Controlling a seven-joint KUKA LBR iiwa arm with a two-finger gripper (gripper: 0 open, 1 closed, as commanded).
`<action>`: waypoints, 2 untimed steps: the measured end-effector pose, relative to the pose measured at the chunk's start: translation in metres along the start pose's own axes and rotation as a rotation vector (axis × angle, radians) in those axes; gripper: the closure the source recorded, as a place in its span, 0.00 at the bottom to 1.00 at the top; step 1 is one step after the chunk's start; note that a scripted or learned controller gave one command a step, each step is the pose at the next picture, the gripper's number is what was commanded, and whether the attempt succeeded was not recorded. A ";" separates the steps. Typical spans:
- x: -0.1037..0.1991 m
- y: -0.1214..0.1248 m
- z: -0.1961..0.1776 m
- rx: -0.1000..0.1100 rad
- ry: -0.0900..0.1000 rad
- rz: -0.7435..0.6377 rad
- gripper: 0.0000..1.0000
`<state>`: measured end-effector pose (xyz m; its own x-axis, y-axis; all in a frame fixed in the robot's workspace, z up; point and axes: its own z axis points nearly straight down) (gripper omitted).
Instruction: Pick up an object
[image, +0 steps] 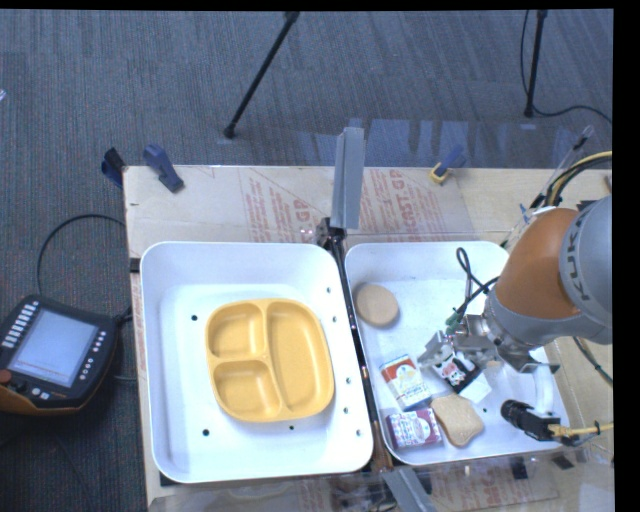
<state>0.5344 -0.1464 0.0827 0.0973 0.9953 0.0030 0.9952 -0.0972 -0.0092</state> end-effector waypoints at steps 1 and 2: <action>-0.001 -0.001 -0.005 0.007 0.003 0.006 1.00; 0.078 0.058 -0.104 -0.010 -0.002 -0.227 1.00</action>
